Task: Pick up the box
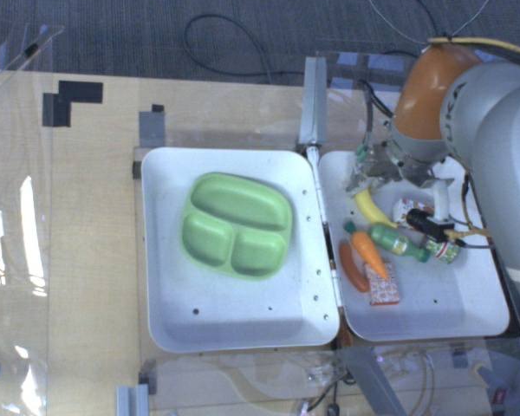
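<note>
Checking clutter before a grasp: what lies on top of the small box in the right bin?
The carrot lies across the box's upper end. The box surface beneath the carrot is hidden.

Single fixed camera, mounted above bench [87, 258], looking down at slant. Far bench edge and dark carpet floor [156, 16] at frame top; near bench edge at bottom. Medium range: left bin [165, 319] and right bin [451, 315] both fully framed. Arm [494, 137] enters from frame right.

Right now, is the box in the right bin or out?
In: the box lies flat on the right bin floor, beside the carrot.
</note>
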Robot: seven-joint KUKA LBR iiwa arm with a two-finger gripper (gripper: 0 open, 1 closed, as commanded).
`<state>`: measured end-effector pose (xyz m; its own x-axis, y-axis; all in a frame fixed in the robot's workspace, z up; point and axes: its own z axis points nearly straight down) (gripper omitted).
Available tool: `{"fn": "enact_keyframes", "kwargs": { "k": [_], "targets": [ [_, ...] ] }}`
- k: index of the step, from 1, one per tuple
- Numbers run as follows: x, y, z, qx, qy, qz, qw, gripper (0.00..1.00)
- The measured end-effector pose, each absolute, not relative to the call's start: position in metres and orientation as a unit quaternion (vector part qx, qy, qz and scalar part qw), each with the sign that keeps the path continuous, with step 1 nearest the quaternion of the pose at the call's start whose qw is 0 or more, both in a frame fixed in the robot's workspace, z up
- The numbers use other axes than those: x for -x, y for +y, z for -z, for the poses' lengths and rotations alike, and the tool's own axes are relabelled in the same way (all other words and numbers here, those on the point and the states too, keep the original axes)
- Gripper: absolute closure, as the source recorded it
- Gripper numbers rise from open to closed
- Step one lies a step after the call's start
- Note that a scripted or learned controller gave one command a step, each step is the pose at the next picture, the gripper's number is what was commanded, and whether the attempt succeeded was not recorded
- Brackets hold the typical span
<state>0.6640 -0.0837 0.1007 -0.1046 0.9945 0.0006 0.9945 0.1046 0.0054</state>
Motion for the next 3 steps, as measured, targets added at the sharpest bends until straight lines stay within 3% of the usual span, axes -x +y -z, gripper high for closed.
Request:
{"fn": "enact_keyframes", "kwargs": {
  "k": [1, 3],
  "targets": [
    [-0.615, -0.055, -0.184, -0.689, 0.725, -0.0014, 0.001, 1.0],
    [-0.551, -0.094, -0.192, -0.795, 0.606, -0.0003, 0.0, 1.0]
  ]
}}
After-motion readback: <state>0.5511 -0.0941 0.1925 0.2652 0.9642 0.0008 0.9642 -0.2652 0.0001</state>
